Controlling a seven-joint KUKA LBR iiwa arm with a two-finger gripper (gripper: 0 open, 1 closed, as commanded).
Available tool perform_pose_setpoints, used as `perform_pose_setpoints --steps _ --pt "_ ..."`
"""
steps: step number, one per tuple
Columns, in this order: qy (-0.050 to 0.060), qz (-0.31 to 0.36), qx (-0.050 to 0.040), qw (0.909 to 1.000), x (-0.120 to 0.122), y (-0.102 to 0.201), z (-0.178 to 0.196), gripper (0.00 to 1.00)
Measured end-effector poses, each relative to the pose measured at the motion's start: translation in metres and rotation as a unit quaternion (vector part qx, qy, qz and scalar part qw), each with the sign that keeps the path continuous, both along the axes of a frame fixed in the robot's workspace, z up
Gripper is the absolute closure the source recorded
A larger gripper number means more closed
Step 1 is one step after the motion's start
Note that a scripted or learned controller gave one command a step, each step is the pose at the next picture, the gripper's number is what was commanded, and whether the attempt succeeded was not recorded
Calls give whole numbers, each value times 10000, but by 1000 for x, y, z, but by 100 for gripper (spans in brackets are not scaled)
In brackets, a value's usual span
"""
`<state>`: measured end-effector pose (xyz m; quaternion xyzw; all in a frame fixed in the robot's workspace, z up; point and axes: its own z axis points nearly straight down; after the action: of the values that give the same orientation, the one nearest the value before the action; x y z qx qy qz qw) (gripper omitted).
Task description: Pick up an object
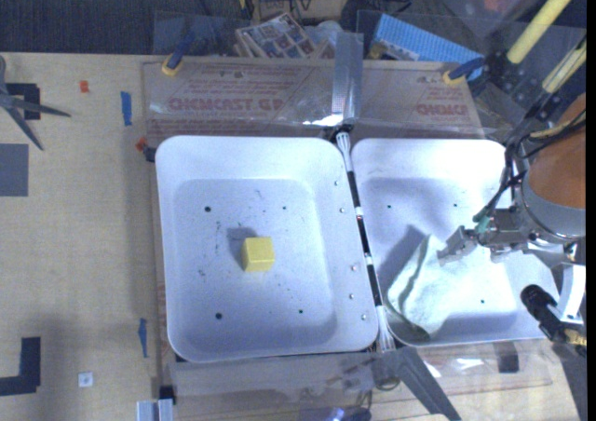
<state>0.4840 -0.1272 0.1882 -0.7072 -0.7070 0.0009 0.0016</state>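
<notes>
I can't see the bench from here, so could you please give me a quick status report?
Gripper over right bin, above a pale cloth. Yellow block sits untouched in left bin. Nothing around the block.

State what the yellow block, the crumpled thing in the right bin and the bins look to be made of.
Yellow block: matte, squared edges, no shine; likely foam or painted wood. Crumpled thing: pale, limp, folded; looks like cloth, possibly thin plastic. Left bin and right bin: smooth white, rounded moulded corners, glare; likely plastic.

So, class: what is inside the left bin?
A single yellow block lies near the middle of the left bin, on its floor. Nothing covers it.
</notes>
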Motion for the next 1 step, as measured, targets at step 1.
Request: perform_pose_setpoints --steps 1 --pt "-55 -769 -3 9970 42 6 -99 0"
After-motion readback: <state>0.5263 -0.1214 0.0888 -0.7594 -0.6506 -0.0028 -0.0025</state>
